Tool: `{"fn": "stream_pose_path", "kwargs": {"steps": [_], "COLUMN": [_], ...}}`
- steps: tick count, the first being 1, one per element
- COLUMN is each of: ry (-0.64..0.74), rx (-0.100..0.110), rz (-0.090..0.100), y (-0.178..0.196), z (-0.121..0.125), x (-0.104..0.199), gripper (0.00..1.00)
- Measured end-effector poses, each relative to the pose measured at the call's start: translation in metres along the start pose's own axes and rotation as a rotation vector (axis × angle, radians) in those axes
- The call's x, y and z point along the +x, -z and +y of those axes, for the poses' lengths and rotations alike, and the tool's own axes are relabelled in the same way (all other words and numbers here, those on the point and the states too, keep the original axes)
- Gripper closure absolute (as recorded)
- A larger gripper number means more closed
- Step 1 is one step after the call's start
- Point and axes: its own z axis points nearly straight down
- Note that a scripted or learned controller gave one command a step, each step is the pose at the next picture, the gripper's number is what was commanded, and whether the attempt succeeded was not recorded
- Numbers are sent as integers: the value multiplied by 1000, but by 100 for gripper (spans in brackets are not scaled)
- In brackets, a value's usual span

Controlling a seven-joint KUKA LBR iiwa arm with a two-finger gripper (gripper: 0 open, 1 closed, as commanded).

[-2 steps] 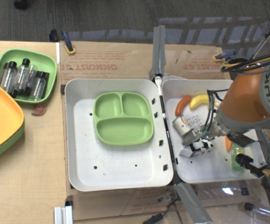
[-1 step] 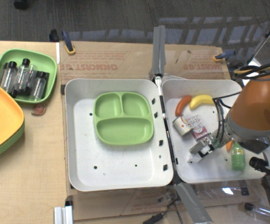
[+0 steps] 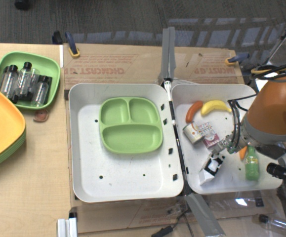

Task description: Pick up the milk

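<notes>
Two shallow white bins sit side by side on the bench: left bin and right bin. Left bin holds one green divided plate, lying flat toward the bin's far half. Right bin holds a banana near the far wall, a red-orange pepper just beside the banana's left end, a small milk carton lying on its side near the bin's middle, a pink-printed packet touching the carton's right side, a green bottle near the right wall, and a small orange item just above that bottle, too small to identify. Arm enters from the right, its orange band above the right bin. Jaws are lowered in the near part of the right bin, close to but apart from the milk carton; their opening cannot be told, and nothing is seen between them. On the bench at left: a green tray of dark-capped vials and a stack of orange plates.
</notes>
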Motion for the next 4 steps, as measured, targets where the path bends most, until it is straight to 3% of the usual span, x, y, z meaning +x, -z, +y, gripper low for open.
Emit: {"fn": "stream_pose_path", "kwargs": {"steps": [1, 2, 3, 4], "ry": [424, 264, 330, 25], "rx": [34, 36, 36, 40], "rz": [35, 29, 31, 24], "y": [71, 90, 66, 13], "z": [58, 130, 146, 144], "x": [20, -42, -1, -53], "gripper": [100, 100, 100, 100]}}
